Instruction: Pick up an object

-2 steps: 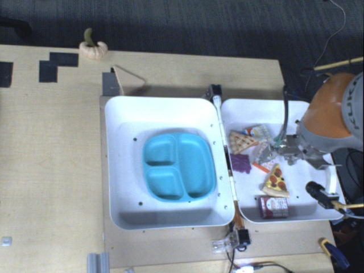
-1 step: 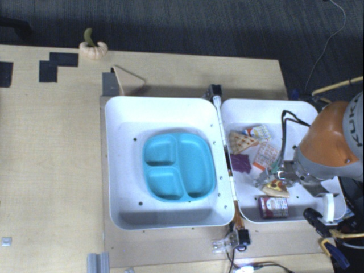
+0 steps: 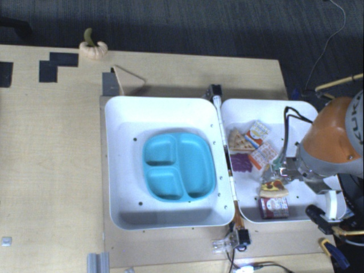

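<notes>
The grey arm [image 3: 335, 147] reaches in from the right over the right-hand white bin [image 3: 296, 108], its orange band bulging large at the frame's edge and the wrist pointing down and leftward into the bin. The fingers [image 3: 277, 174] sit low in the middle of that bin, but they are small, dark and tangled with cable and metal parts, so I cannot tell whether they are spread or closed, or whether anything lies between them.

Just under and touching the fingers, as seen from above, is a small packet with a red and yellow top [image 3: 273, 186]; directly nearer the camera from it lies a dark maroon packet with a white label [image 3: 274, 207]. Away from the fingers to the left is a purple piece [image 3: 240, 162], and beyond that, toward the bin's far side, a waffle-patterned snack pack [image 3: 239, 141], a white and yellow packet [image 3: 259, 131] and an orange-edged card [image 3: 263, 152] overlap in a loose heap. The print on all of them is too blurred to read.

Well to the left of the fingers, the other white bin [image 3: 122, 152] holds a blue three-compartment tray [image 3: 178, 165]. Both bins rest on the tan desk [image 3: 51, 169]. The arm's body is cut off by the right edge and hides the bin's right wall.
</notes>
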Controlling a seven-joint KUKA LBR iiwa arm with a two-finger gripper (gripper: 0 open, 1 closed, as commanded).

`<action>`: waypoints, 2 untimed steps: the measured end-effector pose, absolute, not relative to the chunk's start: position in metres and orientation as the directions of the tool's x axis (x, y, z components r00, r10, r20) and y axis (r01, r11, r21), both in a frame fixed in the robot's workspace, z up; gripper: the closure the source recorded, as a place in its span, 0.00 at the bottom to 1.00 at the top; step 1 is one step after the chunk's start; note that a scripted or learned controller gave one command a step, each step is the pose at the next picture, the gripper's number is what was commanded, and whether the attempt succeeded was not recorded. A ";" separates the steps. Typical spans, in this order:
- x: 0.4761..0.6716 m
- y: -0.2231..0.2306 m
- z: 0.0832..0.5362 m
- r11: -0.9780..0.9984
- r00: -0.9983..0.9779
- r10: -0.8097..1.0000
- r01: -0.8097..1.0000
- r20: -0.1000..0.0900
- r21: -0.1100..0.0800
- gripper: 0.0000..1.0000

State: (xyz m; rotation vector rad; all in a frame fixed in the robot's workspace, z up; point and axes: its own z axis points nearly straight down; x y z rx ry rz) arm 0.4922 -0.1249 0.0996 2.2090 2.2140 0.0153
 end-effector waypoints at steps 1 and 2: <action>0.490 -0.049 0.185 0.006 -0.006 1.000 1.000 0.002 0.004 1.00; 0.490 -0.050 0.185 0.004 -0.004 1.000 1.000 0.001 0.003 0.00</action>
